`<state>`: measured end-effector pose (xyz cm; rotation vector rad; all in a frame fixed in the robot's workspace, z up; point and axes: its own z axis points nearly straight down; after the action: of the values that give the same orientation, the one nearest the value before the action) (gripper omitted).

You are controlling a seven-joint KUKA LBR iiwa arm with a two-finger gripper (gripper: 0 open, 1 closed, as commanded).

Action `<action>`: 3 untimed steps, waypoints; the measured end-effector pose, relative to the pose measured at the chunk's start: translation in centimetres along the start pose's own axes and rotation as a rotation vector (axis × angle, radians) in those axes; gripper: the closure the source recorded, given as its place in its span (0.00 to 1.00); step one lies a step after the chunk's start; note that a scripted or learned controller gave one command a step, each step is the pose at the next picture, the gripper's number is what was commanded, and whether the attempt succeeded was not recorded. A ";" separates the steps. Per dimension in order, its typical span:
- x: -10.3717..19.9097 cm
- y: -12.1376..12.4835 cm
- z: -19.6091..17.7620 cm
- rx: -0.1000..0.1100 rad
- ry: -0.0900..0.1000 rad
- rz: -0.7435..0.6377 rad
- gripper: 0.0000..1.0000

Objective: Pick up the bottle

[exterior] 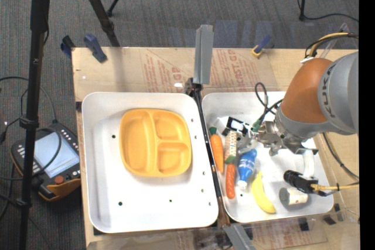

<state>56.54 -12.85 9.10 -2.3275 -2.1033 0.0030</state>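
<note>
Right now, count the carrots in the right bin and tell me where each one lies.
2. One carrot lies along the right bin's left wall; a redder carrot lies just below it, left of the bottle. The arm may hide more.

Item count, both bins:
2 shallow white bins (pixel 96 126) (pixel 325 199), 1 yellow sectioned plastic tray (pixel 156 141), 2 orange carrots (pixel 217 151) (pixel 230 180), 1 blue-capped clear bottle (pixel 246 167), 1 yellow banana (pixel 262 194), 1 white cup (pixel 292 197).

Right bin crowded
Carrot (pixel 217 151) and banana (pixel 263 195) are flanking the bottle (pixel 246 168); a cup (pixel 292 197) is lying beyond the banana.
</note>
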 end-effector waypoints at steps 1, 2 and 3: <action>-0.1 -0.1 -0.8 0.004 0.002 0.006 1.00; 0.0 -0.1 -0.8 0.004 0.002 0.006 0.00; 2.3 -3.4 0.6 0.003 0.000 0.005 0.00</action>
<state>53.43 -10.25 8.50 -2.3309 -2.0958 0.0061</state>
